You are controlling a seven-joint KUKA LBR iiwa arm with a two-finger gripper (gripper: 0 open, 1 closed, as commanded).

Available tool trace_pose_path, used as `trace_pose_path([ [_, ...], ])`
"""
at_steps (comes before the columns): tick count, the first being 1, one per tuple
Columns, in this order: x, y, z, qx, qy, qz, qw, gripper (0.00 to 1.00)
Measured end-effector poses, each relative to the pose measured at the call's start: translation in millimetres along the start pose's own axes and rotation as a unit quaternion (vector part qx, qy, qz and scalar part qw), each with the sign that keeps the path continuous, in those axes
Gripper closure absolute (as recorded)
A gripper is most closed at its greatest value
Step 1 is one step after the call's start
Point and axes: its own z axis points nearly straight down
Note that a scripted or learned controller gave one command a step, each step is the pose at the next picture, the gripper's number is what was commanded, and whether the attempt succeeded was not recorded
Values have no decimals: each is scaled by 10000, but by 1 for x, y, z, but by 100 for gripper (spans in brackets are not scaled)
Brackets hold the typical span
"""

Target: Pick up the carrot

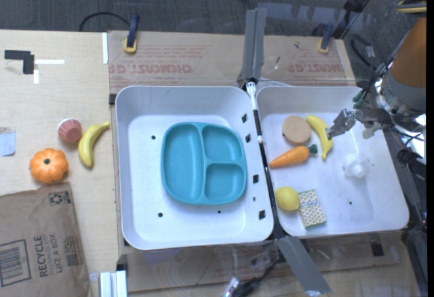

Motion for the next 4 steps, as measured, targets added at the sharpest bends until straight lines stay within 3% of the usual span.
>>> trace_pose_path([
  [1, 44, 30, 113, -15, -2, -1245, 9922, 0],
  [2, 42, 29, 107, -1, -2, -1220, 9925, 100],
  [3, 111, 34, 15, 0, -9, 372, 9993, 100],
  [4, 82, 14, 16, 14, -13, 2932, 9561, 100],
])
